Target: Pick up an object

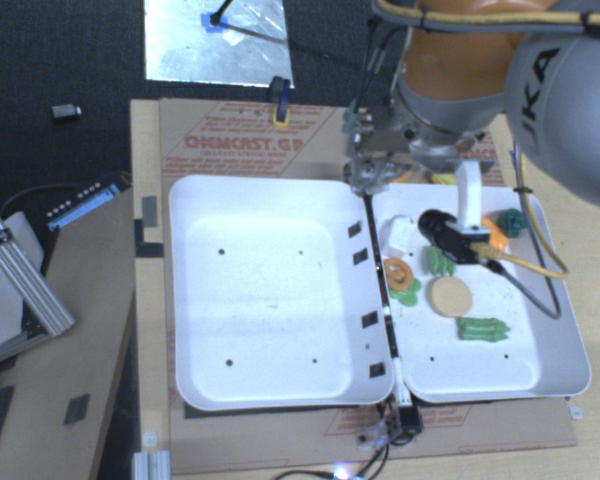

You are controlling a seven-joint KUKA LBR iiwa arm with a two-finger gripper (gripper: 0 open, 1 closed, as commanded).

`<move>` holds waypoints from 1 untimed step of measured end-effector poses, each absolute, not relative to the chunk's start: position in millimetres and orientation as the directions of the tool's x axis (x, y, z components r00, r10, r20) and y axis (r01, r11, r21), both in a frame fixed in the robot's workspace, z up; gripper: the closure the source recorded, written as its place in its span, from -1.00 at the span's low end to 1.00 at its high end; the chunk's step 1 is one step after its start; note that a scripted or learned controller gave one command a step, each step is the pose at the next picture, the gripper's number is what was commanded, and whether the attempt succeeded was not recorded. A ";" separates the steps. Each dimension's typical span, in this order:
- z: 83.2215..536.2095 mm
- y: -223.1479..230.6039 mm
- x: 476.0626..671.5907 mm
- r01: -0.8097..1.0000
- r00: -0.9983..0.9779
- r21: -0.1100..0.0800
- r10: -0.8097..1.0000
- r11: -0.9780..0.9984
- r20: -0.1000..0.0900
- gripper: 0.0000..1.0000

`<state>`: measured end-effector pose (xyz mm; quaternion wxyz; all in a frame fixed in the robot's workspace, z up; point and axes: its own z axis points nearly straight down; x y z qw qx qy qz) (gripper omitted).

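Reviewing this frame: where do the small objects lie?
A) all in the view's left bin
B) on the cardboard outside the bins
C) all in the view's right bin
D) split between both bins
C: the tan disc, the green piece and the orange ring all lie in the right bin.

Hand at far rim, where left bin meets right bin. Items all in right bin, camera-side of hand: white block closest, then orange ring, tan disc just past it, green toy farthest.
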<state>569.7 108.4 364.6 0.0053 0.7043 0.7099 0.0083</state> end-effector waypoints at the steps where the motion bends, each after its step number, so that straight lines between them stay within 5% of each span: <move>1: 352.7 51.4 627.7 1.000 0.003 0.005 1.000 -0.003 -0.003 1.00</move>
